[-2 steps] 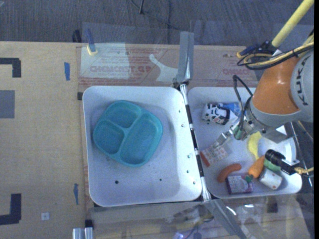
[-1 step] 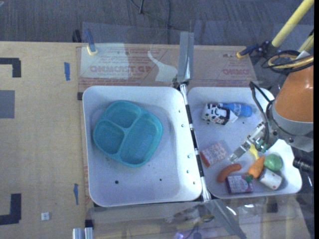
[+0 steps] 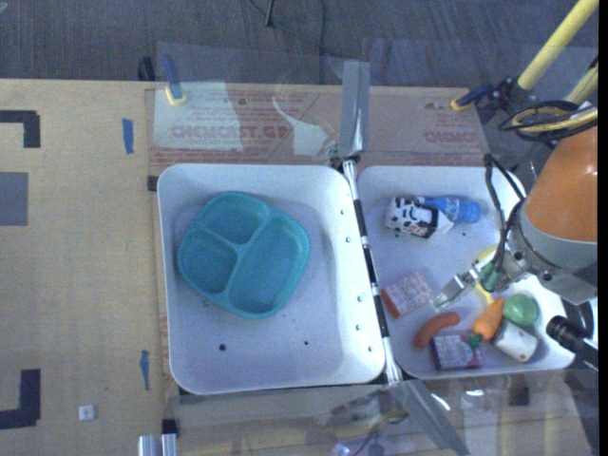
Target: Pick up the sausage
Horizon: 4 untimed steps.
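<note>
The sausage [image 3: 436, 328], short and reddish-orange, lies on the floor of the right bin [image 3: 375, 255] near its front edge. My gripper [image 3: 454, 291] reaches in from the right and hovers just above and to the right of the sausage, pointing down-left at it. The sausage lies apart from the gripper's tip, and nothing shows held in the gripper.
Around the sausage lie a pink packet [image 3: 408, 293], a purple box [image 3: 454, 351], an orange carrot [image 3: 489, 319], a green piece [image 3: 520, 309] and a white cylinder [image 3: 518, 343]. A cow-print bottle [image 3: 425, 216] lies at the back. The left bin [image 3: 190, 350] holds a teal divided plate [image 3: 244, 253].
</note>
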Motion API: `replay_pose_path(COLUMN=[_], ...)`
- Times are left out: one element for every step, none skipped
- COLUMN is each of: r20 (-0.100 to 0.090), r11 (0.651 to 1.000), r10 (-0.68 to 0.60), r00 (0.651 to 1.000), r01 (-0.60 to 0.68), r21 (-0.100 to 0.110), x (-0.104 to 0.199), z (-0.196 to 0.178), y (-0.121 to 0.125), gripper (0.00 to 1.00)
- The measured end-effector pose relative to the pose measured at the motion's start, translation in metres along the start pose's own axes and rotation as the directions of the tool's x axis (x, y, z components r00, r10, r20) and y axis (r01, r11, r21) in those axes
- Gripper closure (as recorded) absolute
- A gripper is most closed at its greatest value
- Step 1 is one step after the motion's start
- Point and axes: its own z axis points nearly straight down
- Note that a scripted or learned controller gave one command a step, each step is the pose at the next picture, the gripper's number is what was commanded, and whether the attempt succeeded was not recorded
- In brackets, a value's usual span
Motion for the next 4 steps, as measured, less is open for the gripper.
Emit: replay_pose_path(r20=[0.001, 0.012, 0.019, 0.003], r11=[1.000, 0.943, 0.945, 0.940], r10=[-0.002, -0.332, -0.326, -0.342], r00=[1.000, 0.943, 0.945, 0.940], r01=[0.002, 0.332, 0.326, 0.342], r21=[-0.001, -0.012, -0.015, -0.001], x=[-0.030, -0.012, -0.015, 0.052], z=[0.030, 0.110, 0.100, 0.015], y=[0.008, 0.000, 0.001, 0.049], gripper=[0.00, 0.00, 1.00, 1.00])
